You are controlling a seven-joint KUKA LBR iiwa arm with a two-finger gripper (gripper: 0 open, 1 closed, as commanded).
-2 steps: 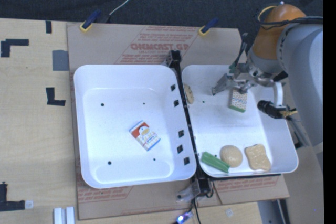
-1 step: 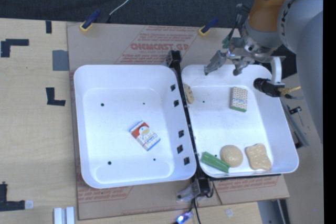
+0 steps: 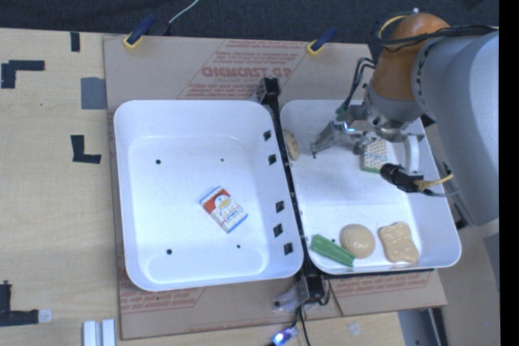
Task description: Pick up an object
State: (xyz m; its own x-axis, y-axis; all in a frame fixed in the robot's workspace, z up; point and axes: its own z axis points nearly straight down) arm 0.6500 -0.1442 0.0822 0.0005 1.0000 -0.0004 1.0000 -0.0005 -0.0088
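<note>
Red print on the brown cardboard sheet under the two bins, upside down from this view; letters too blurry to read with confidence. More faint red print on the cardboard's front edge, left of centre, illegible. Small red, white and blue carton in the left white bin has a printed face, text too small to read.
</note>
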